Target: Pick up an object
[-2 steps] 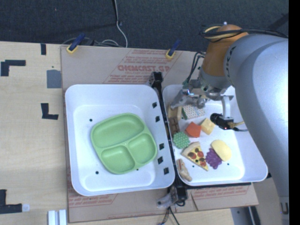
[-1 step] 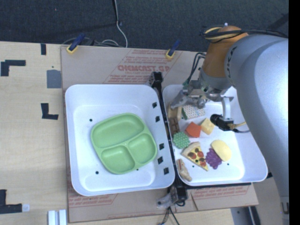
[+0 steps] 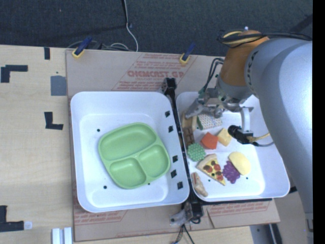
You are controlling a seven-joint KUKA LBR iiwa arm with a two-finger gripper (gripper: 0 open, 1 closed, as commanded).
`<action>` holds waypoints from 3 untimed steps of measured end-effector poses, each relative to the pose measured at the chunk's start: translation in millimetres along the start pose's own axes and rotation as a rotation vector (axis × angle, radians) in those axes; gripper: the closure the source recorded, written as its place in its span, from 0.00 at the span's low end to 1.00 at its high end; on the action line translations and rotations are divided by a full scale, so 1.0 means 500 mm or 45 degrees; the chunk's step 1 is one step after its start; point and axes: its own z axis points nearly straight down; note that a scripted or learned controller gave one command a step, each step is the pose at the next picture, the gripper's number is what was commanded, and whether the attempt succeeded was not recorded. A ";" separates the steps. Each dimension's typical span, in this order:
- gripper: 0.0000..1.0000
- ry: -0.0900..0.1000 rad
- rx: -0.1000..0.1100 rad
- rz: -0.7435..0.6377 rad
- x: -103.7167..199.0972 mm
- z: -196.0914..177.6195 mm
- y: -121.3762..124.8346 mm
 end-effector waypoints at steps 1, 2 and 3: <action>0.00 0.007 0.014 -0.002 -0.011 0.002 0.024; 0.00 0.004 0.001 -0.001 0.002 0.001 0.027; 0.00 0.009 -0.011 -0.002 0.007 -0.001 0.009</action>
